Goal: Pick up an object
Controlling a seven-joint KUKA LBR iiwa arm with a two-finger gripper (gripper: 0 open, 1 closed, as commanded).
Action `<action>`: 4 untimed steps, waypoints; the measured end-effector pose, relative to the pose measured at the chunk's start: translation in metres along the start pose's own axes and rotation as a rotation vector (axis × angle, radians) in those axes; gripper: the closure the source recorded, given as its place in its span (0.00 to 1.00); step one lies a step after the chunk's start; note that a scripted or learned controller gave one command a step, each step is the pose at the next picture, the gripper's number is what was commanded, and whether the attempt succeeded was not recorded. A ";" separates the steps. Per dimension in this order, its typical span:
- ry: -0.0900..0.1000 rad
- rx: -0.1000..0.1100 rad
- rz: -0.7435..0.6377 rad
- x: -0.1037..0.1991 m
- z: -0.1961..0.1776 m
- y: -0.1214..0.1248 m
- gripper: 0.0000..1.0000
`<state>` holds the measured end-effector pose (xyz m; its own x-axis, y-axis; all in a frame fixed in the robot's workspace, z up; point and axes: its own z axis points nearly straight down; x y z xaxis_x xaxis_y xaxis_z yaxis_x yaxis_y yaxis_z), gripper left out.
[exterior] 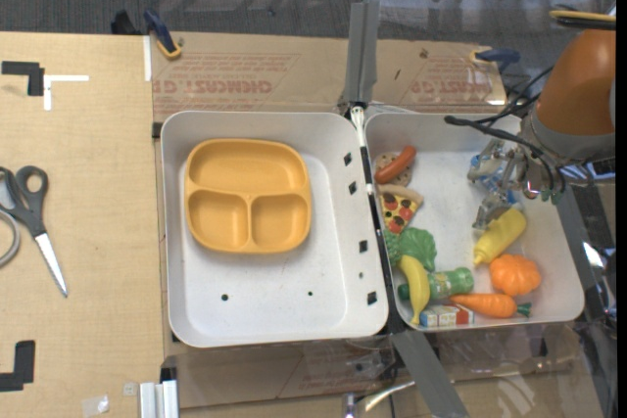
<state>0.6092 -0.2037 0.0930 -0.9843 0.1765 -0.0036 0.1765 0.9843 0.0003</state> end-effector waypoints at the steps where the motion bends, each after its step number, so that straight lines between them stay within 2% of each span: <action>1: -0.003 0.001 -0.040 -0.004 -0.001 -0.018 0.00; 2: -0.001 0.000 -0.007 0.022 0.000 -0.021 0.00; 3: -0.002 0.000 0.192 -0.002 0.000 0.017 0.00; 4: -0.008 0.001 0.190 -0.004 -0.011 0.018 1.00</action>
